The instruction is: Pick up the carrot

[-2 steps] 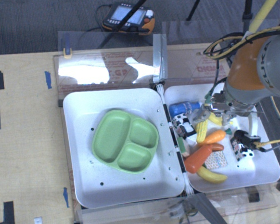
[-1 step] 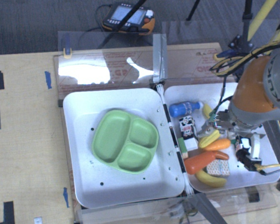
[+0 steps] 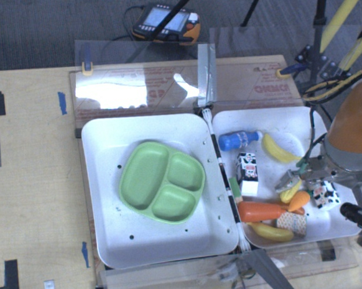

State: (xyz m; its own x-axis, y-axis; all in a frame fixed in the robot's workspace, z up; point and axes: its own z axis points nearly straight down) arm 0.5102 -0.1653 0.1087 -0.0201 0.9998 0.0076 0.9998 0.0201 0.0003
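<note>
Near the right bin's (image 3: 313,233) front, the carrot (image 3: 262,211) lies left-right; claw (image 3: 300,176) grip: cannot tell.

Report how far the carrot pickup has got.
Done: the grey arm's gripper has reached over the right white bin. In hand: nothing visibly held. Left: the long orange carrot lies on the bin floor among the yellow bananas, just below-left of the gripper, so the grasp and lift remain.
</note>
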